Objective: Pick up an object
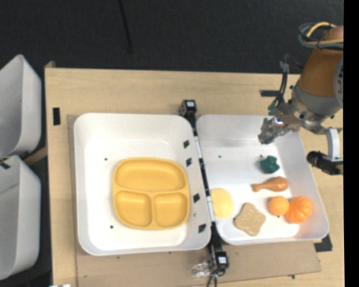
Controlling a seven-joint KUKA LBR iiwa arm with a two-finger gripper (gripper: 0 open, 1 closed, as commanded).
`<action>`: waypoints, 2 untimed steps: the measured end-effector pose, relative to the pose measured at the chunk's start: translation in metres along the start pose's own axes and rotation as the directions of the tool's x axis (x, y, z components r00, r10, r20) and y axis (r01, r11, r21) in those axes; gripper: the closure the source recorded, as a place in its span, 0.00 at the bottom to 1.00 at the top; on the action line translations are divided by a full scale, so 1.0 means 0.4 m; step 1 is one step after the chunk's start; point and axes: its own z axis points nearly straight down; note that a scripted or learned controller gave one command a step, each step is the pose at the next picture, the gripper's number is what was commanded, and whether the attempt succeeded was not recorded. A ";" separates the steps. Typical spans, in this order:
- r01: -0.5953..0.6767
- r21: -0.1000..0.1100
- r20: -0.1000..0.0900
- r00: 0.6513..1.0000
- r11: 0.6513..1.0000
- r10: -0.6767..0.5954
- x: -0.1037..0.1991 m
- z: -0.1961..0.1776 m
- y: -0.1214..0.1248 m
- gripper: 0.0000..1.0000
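Observation:
The right bin point(239, 142) holds several toy foods: a dark green piece point(268, 164), an orange drumstick point(271, 185), an orange ball point(278, 205), a small pumpkin point(299, 210), a tan bread slice point(249, 219) and a pale yellow round piece point(221, 201). My gripper point(268, 133) hangs over the bin's far right part, just beyond the green piece and apart from it. Nothing shows between its fingers.
The left bin point(96, 142) carries a yellow three-compartment tray point(151, 192). A divider with black clips point(198, 160) runs between the two bins. The arm with its orange band point(320, 70) comes in at the upper right. White shapes stand off the bench at the left.

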 end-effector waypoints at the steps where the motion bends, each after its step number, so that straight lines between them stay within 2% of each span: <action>1: 0.003 0.003 -0.001 1.000 1.000 -0.003 -0.003 -0.079 0.004 1.00; 2: 0.005 0.010 -0.002 1.000 1.000 -0.005 0.116 -0.049 -0.019 1.00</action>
